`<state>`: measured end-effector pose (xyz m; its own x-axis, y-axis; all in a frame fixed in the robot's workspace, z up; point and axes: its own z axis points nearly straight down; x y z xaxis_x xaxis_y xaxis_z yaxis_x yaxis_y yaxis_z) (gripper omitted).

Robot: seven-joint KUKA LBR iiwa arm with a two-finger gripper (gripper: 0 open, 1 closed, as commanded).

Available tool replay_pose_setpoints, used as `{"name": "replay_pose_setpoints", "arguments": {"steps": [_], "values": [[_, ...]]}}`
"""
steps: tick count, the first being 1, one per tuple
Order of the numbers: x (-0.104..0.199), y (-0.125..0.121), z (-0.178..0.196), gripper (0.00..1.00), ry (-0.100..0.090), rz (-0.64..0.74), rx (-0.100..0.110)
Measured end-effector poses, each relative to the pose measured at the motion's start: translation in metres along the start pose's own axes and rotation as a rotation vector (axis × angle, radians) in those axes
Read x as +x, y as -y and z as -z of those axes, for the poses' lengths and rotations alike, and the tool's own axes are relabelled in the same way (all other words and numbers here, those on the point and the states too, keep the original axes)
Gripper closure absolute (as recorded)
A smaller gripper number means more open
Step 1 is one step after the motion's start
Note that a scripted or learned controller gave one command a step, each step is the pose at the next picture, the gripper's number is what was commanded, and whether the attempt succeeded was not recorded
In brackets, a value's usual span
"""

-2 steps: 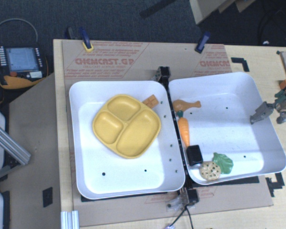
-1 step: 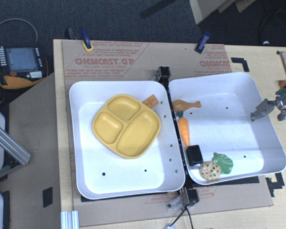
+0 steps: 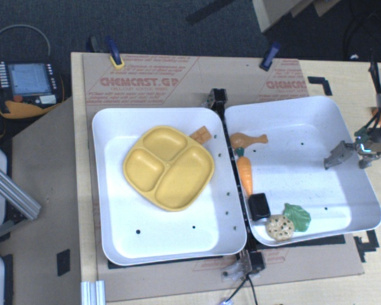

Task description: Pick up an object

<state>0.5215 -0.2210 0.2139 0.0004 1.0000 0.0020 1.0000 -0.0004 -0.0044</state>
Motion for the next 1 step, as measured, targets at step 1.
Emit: {"name": "replay_pose_setpoints", "arguments": {"steps": [1], "values": [[0.0005,0.0021,-0.0631,0.0,-0.002,0.0,0.001]]}}
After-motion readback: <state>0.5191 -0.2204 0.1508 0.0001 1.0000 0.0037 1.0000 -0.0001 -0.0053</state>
